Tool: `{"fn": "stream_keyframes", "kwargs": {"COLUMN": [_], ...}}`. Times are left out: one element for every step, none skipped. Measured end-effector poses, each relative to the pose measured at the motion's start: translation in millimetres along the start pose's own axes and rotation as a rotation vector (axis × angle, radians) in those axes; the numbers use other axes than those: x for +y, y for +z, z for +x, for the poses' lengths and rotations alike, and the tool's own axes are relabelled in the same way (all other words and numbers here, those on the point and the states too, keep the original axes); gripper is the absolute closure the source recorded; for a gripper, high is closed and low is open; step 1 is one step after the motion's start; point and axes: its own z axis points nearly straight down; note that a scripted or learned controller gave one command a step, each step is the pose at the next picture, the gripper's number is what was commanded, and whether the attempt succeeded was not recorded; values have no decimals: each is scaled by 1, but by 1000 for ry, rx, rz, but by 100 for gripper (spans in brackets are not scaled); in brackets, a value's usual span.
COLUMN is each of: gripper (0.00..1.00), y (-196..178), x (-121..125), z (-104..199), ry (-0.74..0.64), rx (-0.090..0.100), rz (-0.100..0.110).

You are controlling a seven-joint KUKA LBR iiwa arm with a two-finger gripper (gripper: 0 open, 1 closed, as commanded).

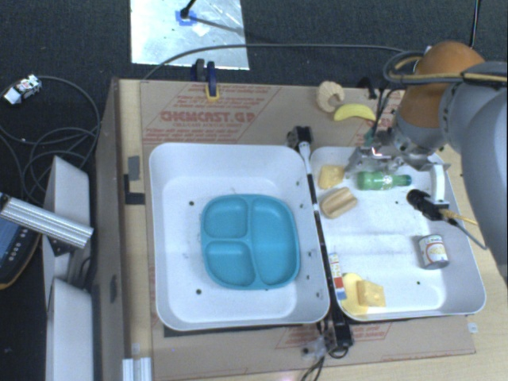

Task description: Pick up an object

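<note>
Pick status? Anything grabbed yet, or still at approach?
Done: approach only. The gripper sits over the back of the right bin, just above the green bottle. In hand: nothing visibly held; the bottle lies on the bin floor, as do the can and the bread roll. Left: the grasp and the lift.

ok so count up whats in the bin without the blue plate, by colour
yellow or tan: 3 (block, bread-like piece, wedge)
green: 1 (bottle)
silver: 1 (can)
white: 1 (small packet by the divider)
total: 6
</note>
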Motion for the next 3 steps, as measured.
{"fn": "stream_keyframes", "kwargs": {"gripper": [100, 100, 100], "y": [-10, -90, -134], "x": [1, -10, -51], "z": [-1, 85, 54], "ry": [-1, 2, 6], "rx": [-4, 4, 2], "rz": [-6, 17, 21]}}
